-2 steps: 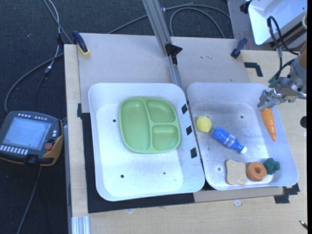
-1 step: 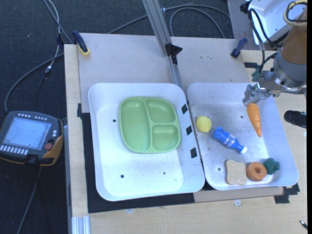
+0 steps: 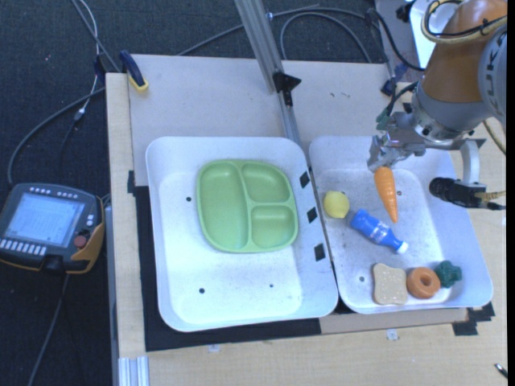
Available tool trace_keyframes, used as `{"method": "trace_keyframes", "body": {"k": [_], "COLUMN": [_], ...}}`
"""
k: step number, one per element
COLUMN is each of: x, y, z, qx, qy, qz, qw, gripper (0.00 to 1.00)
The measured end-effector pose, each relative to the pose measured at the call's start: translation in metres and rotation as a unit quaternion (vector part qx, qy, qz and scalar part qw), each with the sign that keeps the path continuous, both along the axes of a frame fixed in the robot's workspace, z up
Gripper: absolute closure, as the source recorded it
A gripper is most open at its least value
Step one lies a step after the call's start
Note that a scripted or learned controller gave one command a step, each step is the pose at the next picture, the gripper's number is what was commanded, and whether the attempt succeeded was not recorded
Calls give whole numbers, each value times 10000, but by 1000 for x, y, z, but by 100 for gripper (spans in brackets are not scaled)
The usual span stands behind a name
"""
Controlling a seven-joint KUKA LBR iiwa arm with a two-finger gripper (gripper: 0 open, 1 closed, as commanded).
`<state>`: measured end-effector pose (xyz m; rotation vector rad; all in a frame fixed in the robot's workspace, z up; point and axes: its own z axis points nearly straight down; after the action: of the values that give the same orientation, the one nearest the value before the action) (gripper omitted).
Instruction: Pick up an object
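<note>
A: Gripper status?
B: My two-finger gripper (image 3: 386, 161) is clamped on the orange plastic carrot (image 3: 387, 191) (top end), hanging tip-down over the right white bin (image 3: 475, 252), just beyond the blue bottle (image 3: 376, 230).

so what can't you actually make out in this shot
- End effector: the wrist housing covers the fingers in the camera view, so open or shut is unclear.
- Carrot: its top sits under the end effector; gripped or merely touching cannot be told.
- Green item beside the donut: too small to identify.
- Arm: cut off by the top edge.
</note>
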<state>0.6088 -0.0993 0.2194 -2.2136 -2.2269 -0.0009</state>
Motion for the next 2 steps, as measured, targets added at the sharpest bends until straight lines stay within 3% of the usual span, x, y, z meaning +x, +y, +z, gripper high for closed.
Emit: {"method": "trace_keyframes", "body": {"k": [2], "x": [28], "y": [97], "z": [-9], "qx": [0], "qy": [-15], "qz": [2], "qw": [10000], "gripper": [100]}}
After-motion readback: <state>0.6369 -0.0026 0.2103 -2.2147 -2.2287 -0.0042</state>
